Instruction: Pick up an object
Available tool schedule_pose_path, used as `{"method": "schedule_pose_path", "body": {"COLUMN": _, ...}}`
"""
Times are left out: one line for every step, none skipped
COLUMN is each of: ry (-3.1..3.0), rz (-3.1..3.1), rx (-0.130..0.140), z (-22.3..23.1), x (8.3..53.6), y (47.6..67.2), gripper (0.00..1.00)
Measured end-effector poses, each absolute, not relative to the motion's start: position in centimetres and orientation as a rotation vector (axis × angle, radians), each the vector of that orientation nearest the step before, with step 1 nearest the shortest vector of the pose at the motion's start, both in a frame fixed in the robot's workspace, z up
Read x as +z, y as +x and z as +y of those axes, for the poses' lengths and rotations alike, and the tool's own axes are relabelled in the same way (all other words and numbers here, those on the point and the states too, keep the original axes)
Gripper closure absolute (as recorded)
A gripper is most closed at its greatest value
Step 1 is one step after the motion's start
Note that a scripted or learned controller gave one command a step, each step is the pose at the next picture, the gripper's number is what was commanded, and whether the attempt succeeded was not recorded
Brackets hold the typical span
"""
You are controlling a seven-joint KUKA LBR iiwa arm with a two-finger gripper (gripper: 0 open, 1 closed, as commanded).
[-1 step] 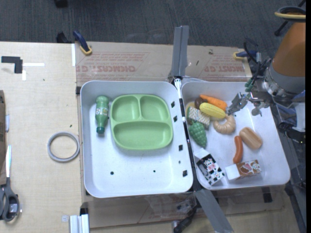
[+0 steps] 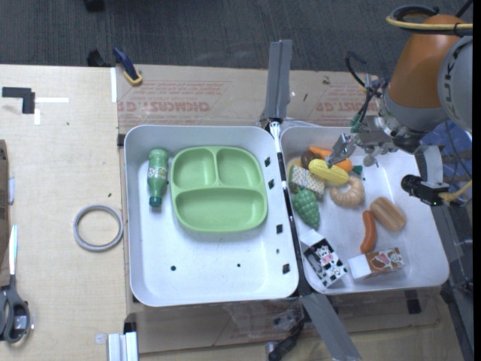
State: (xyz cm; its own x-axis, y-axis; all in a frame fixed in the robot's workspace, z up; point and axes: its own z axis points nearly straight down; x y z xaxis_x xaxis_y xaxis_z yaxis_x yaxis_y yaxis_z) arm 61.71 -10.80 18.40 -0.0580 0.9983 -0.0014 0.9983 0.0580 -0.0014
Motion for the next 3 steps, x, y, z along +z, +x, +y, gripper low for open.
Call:
{"method": "schedule_pose_path", "body": {"ry": 2.156, "rz": 2.284, "rx": -0.003, "z": -10.8, "x": 18.4, "y": 61.7, "gripper": 0.00}}
{"method": "schedule_pose_path", "body": {"ry": 2.191, "rz": 2.243, "rx": 0.002, "z": -12.3, "x": 10.6, "y": 65.5, "gripper": 0.00}}
{"method": "schedule_pose_path", "body": {"ry": 2.152, "rz": 2.269, "rx": 0.008, "z": -12.4, "x": 10.0, "y": 66.3, "gripper": 0.00}}
